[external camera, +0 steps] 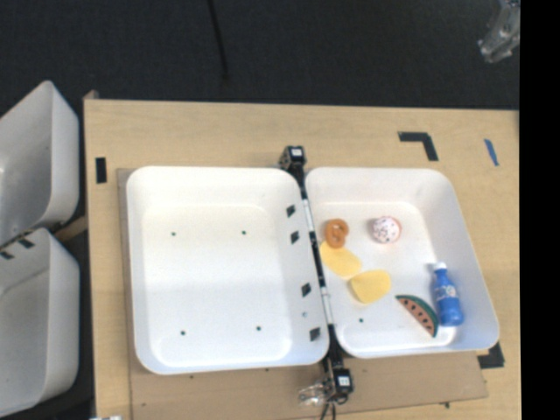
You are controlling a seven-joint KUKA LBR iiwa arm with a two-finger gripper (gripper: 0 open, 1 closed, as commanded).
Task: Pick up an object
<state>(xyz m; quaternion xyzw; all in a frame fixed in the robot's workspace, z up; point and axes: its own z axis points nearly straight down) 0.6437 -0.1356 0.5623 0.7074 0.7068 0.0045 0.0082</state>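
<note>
1. Nearest to me, at the front edge of the tan surface point(219, 134), I see a black clip point(339, 379) where the two white bins meet.
2. Just behind it, the left bin point(131, 234) shows me a bare white floor with a few small dark dots.
3. Every candidate for the pick lies in the right bin point(472, 234). At its near right corner a watermelon slice point(418, 313) lies flat, and a blue bottle point(446, 296) with a white cap lies just beside it, close to the right wall.
4. A little further in, I see a yellow piece point(371, 285) near the middle of the bin floor, with a second yellow piece point(339, 259) beside it, closer to the seam between the bins.
5. Behind those, an orange ring point(337, 231) sits right at the far edge of the second yellow piece. A pinkish-white round object point(384, 229) stands apart to its right.
6. At the far end of the seam I see another black clip point(291, 156).
7. Beyond the bins, a black corner mark point(420, 143) and a short blue strip point(492, 151) lie on the surface.
8. Furthest off, the hand point(499, 29) hangs over the dark floor at the far right, well apart from both bins. It is a pale blur, so I cannot tell whether it is spread or pressed together, and I see nothing in it.
</note>
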